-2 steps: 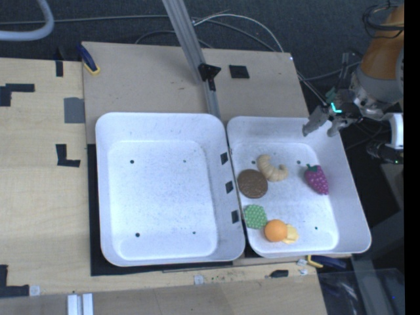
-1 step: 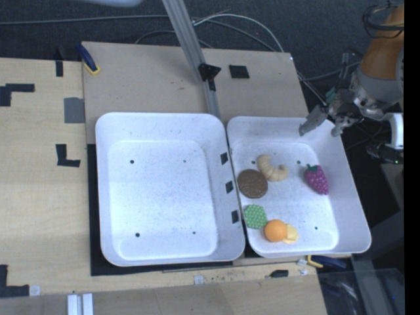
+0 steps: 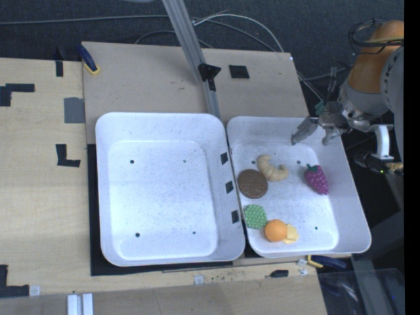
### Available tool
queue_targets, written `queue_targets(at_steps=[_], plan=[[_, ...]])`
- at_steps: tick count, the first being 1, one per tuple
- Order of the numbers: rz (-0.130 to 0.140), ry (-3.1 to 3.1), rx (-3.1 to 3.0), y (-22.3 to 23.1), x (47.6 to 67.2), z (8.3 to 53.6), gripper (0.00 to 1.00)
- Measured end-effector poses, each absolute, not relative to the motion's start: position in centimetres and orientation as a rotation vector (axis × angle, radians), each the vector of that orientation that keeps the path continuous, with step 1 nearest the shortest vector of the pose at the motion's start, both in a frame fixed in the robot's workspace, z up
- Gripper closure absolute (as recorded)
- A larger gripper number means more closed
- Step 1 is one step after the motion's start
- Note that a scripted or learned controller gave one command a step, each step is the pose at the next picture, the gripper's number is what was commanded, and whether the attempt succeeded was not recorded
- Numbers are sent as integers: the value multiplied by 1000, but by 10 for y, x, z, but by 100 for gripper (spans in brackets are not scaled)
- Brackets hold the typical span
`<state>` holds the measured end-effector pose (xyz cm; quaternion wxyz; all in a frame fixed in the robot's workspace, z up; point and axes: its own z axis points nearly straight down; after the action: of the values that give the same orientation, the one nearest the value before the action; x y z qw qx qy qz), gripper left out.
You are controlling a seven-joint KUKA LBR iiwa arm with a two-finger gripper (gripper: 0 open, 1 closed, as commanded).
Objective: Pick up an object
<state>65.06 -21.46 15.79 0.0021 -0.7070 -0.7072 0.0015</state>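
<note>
The right bin point(image 3: 341, 241) holds several small toy foods. A beige croissant point(image 3: 271, 168) lies near its middle, with a brown round cookie point(image 3: 252, 183) touching its lower left. A purple grape bunch point(image 3: 317, 178) lies toward the right wall. Near the front sit a green waffle-patterned piece point(image 3: 255, 215) and an orange fruit point(image 3: 276, 230) with a small yellow piece beside it. My gripper point(image 3: 314, 132) hangs over the bin's far right corner, its fingers spread open with nothing between them, above and right of the croissant.
The left bin point(image 3: 111, 176) stands beside the right one, sharing a raised rim. A slanted metal pole point(image 3: 190, 44) crosses above the bench behind the bins. Cables point(image 3: 243, 21) trail at the back. The arm's orange band point(image 3: 380, 38) is at the right edge.
</note>
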Motion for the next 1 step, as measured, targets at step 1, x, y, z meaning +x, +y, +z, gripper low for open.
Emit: queue_targets(at_steps=[1], plan=[[4,-2220,-2218,-216,643,112,0]])
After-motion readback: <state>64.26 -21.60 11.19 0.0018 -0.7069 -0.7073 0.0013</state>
